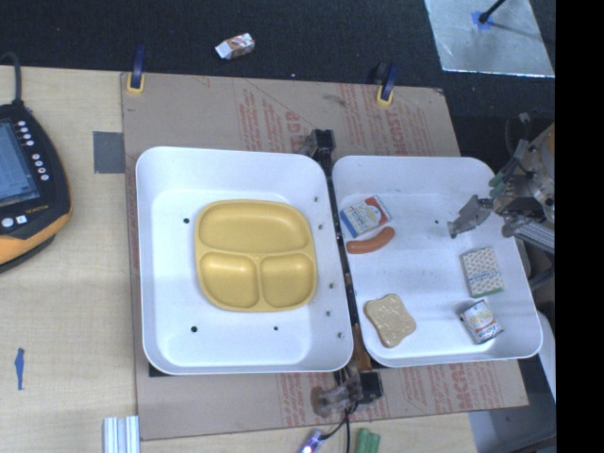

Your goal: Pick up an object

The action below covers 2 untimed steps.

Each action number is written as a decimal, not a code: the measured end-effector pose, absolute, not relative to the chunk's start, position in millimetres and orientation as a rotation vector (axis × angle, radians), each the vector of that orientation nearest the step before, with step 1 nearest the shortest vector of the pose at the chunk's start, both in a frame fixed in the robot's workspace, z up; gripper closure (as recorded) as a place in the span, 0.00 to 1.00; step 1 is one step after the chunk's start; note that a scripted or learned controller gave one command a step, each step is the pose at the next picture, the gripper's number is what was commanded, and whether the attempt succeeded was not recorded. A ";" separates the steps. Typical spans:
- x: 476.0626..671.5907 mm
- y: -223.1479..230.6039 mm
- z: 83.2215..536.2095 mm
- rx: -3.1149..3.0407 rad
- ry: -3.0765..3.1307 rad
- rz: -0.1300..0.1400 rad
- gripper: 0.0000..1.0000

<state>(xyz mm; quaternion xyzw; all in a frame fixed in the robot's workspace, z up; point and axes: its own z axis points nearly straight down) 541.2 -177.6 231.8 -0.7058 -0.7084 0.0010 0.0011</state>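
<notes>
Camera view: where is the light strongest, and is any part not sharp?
In the camera view, the left bin is brightest, its wall almost washed out; the yellow tray gives a soft sheen; the tool at the right bin looks slightly blurred.

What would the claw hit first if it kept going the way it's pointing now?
Probably bare bin floor: the claw points left and down over the right bin. Further along that line lies the sausage, though depth is hard to judge.

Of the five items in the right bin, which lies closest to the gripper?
The patterned cracker packet, just below the gripper near the bin's right side. The sausage, carton, toast and can all lie farther off.
</notes>
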 end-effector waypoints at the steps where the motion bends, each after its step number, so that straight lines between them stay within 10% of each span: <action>1: 538.1 -106.0 173.1 -2.212 -2.227 0.006 0.00; 2: 583.3 -211.7 165.9 -2.219 -2.223 0.003 0.00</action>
